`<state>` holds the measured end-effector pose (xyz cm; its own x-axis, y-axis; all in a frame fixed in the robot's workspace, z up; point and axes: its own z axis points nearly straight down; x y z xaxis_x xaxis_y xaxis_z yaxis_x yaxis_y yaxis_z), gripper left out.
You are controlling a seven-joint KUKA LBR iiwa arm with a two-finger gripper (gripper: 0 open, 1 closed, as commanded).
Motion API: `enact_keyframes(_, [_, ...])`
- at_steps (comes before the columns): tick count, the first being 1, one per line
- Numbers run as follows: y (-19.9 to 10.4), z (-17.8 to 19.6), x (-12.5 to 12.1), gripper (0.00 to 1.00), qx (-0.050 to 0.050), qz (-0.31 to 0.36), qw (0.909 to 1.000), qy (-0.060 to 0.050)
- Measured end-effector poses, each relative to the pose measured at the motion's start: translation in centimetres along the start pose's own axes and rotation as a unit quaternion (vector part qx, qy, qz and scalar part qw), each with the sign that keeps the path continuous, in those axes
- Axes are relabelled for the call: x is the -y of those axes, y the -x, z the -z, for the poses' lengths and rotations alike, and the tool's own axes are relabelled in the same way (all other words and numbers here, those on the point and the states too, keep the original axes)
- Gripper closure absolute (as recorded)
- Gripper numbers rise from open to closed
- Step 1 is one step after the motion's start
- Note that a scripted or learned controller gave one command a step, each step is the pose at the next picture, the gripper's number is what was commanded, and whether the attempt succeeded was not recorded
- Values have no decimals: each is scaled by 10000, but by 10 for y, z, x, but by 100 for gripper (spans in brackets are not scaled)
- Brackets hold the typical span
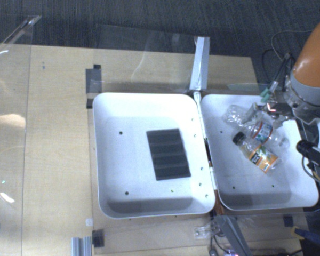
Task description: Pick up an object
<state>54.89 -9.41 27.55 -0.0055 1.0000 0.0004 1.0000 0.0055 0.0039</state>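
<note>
Light wood bench (pixel 48 143) carries two white bins touching side by side: left bin (pixel 109 159), right bin (pixel 304 196). Clear plastic sheet (pixel 10 116) on bench's left part.

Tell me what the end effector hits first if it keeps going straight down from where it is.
Most likely the clear plastic bottle lying in the right bin, just under the end effector. Depth is hard to judge from this slanted view.

left bin (pixel 106 143) open around dark ridged block (pixel 168 153), bottles (pixel 256 140) crowding right bin (pixel 298 193)
</note>
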Motion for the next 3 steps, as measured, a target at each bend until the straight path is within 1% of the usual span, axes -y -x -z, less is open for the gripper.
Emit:
enact_keyframes(1, [29,-124,-22,0,0,449,9990,-7])
enact_keyframes(2, [6,-186,-32,0,10,1103,9939,41])
enact_keyframes(3, [5,-174,-35,100,9,1104,9938,83])
